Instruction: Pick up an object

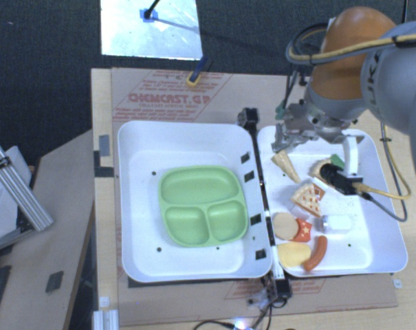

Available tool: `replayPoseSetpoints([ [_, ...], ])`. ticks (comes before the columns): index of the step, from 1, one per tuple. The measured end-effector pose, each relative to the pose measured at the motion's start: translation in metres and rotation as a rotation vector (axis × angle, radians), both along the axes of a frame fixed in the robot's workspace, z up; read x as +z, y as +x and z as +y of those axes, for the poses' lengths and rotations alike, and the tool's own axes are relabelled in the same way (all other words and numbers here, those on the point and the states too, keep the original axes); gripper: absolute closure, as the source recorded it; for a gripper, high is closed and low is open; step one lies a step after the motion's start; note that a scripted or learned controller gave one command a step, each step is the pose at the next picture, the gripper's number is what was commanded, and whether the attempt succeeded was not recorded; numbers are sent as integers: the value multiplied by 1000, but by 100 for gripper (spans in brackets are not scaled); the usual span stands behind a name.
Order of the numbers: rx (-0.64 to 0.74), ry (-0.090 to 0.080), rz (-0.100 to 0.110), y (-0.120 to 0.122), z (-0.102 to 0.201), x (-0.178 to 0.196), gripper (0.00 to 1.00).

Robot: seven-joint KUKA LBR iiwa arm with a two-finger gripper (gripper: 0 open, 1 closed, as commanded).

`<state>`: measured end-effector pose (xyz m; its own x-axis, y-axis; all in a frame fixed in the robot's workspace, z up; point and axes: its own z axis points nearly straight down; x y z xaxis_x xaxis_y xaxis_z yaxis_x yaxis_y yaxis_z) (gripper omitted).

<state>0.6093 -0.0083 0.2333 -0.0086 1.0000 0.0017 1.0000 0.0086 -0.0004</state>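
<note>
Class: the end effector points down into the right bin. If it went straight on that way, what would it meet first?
Most likely the cone-shaped wedge, which lies just below the end effector in the right bin. Depth is hard to judge from one slanted view, so it might instead touch bare bin floor beside the wedge.

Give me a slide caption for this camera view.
KUKA gripper poised over toy food in the right bin; green divided plate sits in the left bin.

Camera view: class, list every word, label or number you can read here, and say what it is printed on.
"QUIKCAST" (uncertain), red print on the cardboard sheet behind the left bin; the letters after it are too blurred to read.
A smaller red line beneath: too blurred to read.
Red print on the cardboard's front edge: too small to read.
</note>
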Motion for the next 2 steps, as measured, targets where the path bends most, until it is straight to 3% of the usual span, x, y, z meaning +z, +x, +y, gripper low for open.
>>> replayPoseSetpoints([
  [1,-5,-2,0,2,-1,-16,100],
  [2,-7,-2,-4,2,-9,2,100],
])
